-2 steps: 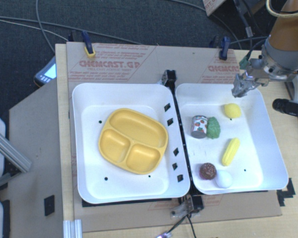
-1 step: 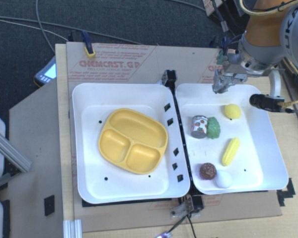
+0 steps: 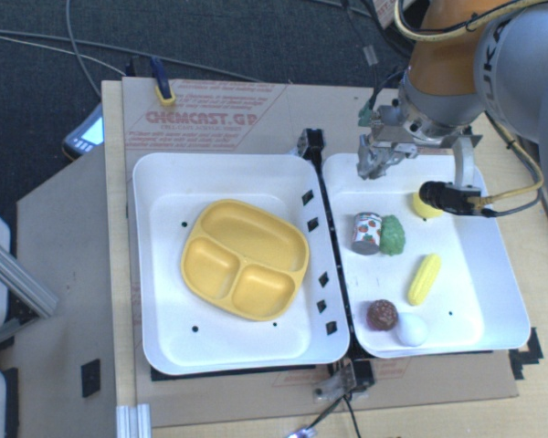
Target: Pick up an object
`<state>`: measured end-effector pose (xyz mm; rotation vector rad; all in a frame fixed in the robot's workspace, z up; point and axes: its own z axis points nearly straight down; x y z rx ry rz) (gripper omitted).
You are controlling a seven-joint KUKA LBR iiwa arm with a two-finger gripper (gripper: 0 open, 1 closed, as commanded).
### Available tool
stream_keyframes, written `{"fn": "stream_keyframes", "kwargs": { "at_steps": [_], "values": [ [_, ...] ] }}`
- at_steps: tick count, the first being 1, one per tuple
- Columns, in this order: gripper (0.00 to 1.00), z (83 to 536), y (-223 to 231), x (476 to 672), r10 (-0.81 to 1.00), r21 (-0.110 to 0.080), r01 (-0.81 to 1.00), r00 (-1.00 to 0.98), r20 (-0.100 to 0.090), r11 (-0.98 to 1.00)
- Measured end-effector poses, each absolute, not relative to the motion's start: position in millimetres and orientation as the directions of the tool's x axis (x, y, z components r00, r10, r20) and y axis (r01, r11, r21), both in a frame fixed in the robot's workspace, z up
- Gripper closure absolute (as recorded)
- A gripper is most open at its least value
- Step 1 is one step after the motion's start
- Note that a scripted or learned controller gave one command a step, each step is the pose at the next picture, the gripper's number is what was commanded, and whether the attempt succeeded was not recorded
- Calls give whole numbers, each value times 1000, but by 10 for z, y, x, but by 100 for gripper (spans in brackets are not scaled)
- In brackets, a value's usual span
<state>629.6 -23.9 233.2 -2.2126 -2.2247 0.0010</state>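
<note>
The gripper (image 3: 376, 165) hangs over the far left corner of the right bin (image 3: 493, 272), its grey wrist and orange band rising toward the upper right of the view. Whether it is released or clenched cannot be told from this angle, and nothing shows between its tips.

All the loose objects lie nearer the camera than the gripper. Closest to it, just below, is a small can with a red and white label (image 3: 366, 233), and touching that can's right side sits a green lumpy object (image 3: 393, 234). Off to the gripper's right, near the bin's far wall, a yellow round object (image 3: 426, 205) lies partly hidden behind a black fitting with a yellow cable. Further toward the camera and to the right lies a yellow corn cob (image 3: 424, 278). Well below the gripper, at the near edge, a dark red ball (image 3: 382, 314) rests just beside a white ball (image 3: 411, 329).

To the gripper's left, past the divider, the left bin (image 3: 155, 245) holds a yellow divided plate (image 3: 245, 259).
</note>
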Motion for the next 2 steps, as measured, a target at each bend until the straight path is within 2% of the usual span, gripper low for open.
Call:
{"fn": "stream_keyframes", "kwargs": {
  "at_steps": [1, 2],
  "values": [
    [100, 2400, 307, 6263, 1000, 0, 1000, -6, 3, 6],
    [100, 2304, 866, 6219, 1000, -4, 1000, -6, 3, 6]
  ]
}}
